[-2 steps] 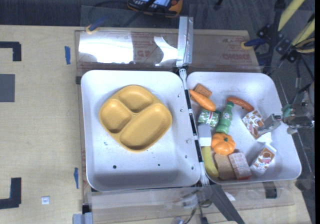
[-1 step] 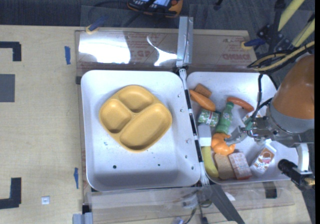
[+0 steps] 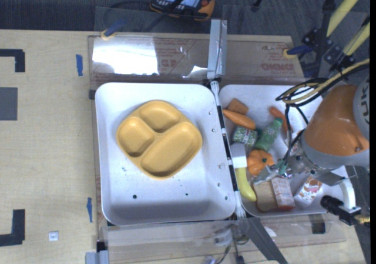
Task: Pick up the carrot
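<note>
- Nearest, the gripper (image 3: 289, 166) hangs low in the right bin (image 3: 258, 93), over clutter just right of the small pumpkin (image 3: 258, 161); whether its jaws are open or closed I cannot tell.
- Beyond the pumpkin, the carrot (image 3: 238, 118) lies flat and untouched against the bin's left wall.
- The arm likely must move up-left of the pumpkin.
</note>
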`<state>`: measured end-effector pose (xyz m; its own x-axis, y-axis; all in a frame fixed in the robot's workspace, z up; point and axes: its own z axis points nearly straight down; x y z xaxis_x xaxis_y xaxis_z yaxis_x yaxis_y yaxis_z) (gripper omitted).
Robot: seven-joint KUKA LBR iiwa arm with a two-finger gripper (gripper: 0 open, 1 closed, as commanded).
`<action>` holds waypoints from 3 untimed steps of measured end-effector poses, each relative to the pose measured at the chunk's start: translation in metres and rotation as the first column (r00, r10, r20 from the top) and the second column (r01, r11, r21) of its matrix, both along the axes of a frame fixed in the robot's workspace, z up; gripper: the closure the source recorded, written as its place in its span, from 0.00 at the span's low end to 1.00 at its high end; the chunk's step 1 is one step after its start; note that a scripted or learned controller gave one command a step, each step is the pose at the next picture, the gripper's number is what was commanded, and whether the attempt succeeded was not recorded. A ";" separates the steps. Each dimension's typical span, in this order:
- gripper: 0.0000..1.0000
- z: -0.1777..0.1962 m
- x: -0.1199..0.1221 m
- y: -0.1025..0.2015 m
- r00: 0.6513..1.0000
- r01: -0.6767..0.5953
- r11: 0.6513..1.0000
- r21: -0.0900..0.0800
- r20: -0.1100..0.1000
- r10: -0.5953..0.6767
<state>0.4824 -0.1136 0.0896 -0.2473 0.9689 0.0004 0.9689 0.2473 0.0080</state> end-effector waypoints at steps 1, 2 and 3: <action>0.00 0.000 0.000 0.000 1.000 0.000 1.000 0.000 0.000 0.000; 1.00 0.010 0.001 0.001 1.000 0.000 1.000 0.001 0.003 0.000; 1.00 0.095 0.106 0.063 0.996 0.088 0.996 -0.003 -0.007 -0.088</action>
<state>0.5886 -0.0508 0.1847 -0.1610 0.9870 -0.0005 0.9870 0.1610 0.0006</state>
